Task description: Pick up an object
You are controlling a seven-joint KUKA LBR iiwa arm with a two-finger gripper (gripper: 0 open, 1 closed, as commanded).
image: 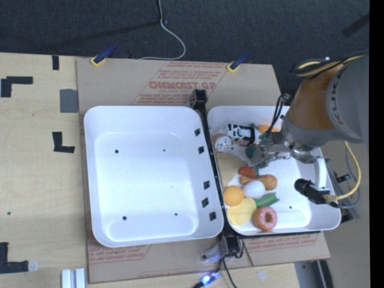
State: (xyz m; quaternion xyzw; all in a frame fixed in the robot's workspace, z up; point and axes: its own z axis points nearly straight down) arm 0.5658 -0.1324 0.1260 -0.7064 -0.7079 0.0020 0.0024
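The right bin (300, 218) holds a pile of small toys: an orange ball (233, 195), a white egg (254, 189), a yellow piece (241, 211), a pink doughnut (264, 219), a green piece (267, 200), a red-orange piece (248, 173) and a black-and-white figure (240, 132). My gripper (259, 153) reaches down from the right into the upper middle of this bin, just above the red-orange piece. Its fingertips are hard to make out against the clutter, and nothing shows clearly between them.
The left bin (102, 155) lies beside the right one, a black divider (207, 161) running between them. Both rest on a cardboard sheet (174, 83). A cable (171, 32) hangs at the top. The arm's grey and orange body (324, 107) covers the right bin's upper right corner.
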